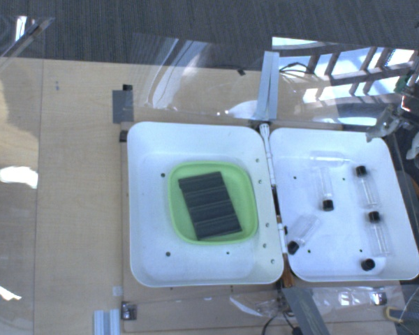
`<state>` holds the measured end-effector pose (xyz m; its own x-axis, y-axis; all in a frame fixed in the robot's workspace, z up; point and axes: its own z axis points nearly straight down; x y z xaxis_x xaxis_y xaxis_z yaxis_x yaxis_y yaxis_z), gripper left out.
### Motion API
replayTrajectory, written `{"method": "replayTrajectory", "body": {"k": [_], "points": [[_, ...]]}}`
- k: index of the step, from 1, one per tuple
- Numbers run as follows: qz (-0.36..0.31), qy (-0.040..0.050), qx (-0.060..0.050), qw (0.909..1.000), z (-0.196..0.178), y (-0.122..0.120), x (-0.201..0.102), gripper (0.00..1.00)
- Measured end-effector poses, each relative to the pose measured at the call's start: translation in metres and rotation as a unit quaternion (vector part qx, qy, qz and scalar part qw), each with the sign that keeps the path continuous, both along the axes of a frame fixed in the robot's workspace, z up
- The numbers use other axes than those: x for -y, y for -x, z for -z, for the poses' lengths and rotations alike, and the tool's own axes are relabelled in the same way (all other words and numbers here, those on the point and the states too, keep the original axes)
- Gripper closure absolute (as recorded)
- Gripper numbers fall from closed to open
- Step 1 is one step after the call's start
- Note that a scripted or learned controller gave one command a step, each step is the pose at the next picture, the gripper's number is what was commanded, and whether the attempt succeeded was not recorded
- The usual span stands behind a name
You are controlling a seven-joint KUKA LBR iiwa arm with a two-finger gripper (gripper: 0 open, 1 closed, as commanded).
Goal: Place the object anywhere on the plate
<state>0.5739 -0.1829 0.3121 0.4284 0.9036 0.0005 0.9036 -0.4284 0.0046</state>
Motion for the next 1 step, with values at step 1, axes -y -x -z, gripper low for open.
{"method": "replayTrajectory", "body": {"k": [1], "points": [[0.068,-0.0008,-0.001,0.9977,0.0165,0.0187,-0.0335,0.0]]}}
